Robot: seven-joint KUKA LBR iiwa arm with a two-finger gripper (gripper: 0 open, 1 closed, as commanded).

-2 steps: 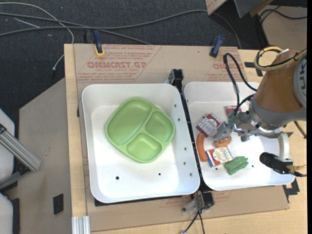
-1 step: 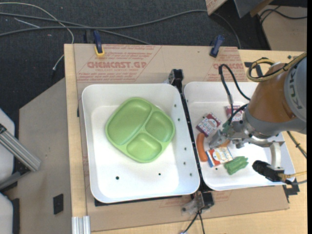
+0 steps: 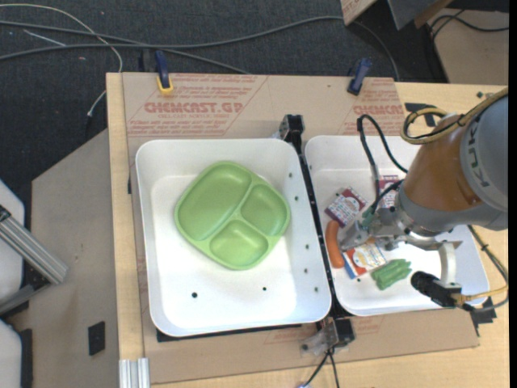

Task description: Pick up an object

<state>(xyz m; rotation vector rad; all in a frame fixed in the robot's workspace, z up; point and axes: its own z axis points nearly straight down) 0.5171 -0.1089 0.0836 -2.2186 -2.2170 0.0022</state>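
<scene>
The right bin [image 3: 355,301] holds several small things. A purple and white packet [image 3: 344,207] lies near its left wall, with an orange sausage-shaped piece [image 3: 333,246] just below it. A red, white and blue packet [image 3: 365,258] and a green lumpy toy [image 3: 391,274] lie further toward the front. My gripper [image 3: 367,230] hangs low over the middle of this group, right above the red, white and blue packet and close beside the purple packet. The arm's wrist hides whatever lies behind it.
In the left bin [image 3: 161,297] a light green divided plate [image 3: 233,214] lies flat, tilted diagonally. A black divider [image 3: 311,217] runs between the bins. Cables [image 3: 367,144] trail over the right bin's back edge.
</scene>
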